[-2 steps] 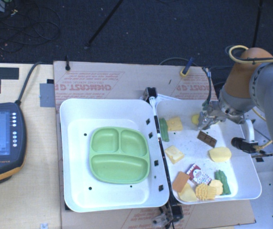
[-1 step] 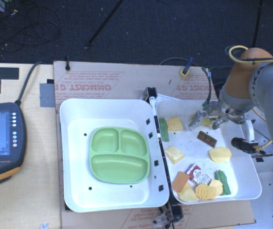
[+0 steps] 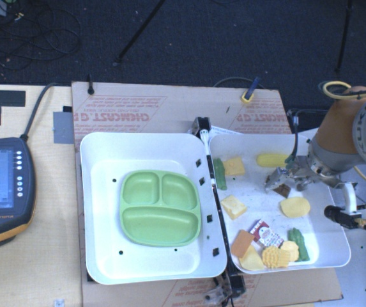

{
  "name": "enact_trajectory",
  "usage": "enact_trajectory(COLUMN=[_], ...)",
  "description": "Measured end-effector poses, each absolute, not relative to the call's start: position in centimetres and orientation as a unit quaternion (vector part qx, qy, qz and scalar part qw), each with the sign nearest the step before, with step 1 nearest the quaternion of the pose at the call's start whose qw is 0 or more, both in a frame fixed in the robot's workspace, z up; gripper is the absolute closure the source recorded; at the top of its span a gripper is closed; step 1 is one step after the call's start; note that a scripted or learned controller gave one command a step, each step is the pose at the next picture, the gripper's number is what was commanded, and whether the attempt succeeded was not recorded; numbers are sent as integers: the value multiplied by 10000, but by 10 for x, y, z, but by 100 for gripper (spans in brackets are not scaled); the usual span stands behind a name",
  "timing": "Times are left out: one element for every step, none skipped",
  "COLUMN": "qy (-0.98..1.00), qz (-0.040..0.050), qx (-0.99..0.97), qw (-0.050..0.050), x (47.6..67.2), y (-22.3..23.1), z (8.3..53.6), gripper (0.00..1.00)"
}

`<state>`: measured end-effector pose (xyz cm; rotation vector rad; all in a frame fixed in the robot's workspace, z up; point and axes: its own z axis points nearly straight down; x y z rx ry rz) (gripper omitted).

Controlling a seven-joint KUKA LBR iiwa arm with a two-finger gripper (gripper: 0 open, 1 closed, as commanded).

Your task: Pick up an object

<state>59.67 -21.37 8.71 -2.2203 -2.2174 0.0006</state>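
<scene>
In the right bin [image 3: 342, 251], your hand [image 3: 283, 183] sits low near the upper middle, the arm [image 3: 341, 136] reaching in from the right with its orange band just above the wrist. You cannot tell from this view whether the hand is open or closed; the metal parts blur together, and a small dark piece under them cannot be made out. No item can be seen held in it.

Around the hand you have plenty to choose from. A yellow oval [image 3: 271, 160] lies just up and left of it, near the bin's back wall. A yellow round piece [image 3: 295, 206] lies just below it, apart from the hand. Further left you see a yellow block [image 3: 234, 166] beside a green stick [image 3: 219, 173] that runs along the bin's left wall. A pale yellow wedge [image 3: 233, 206] lies near the middle of the left side.

At the front of the bin the items crowd together: an orange block [image 3: 241, 242], a red-and-white packet [image 3: 267, 233], a yellow waffle piece [image 3: 274, 257], another yellow piece [image 3: 289, 251] touching it, and a green pod [image 3: 299, 244] on the right.

In the left bin [image 3: 99, 203] you have a green divided tray [image 3: 159, 207], lying flat in the middle. Both bins rest on cardboard [image 3: 144, 110] on the table [image 3: 29, 261], and a pendant [image 3: 2, 187] with a lit screen lies at the far left.
</scene>
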Motion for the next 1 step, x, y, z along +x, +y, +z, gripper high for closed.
enact_trajectory(qy=[-7085], qz=[0], qx=[-7057], qw=[15], x=[636], y=[-181], z=[86], gripper=[0])
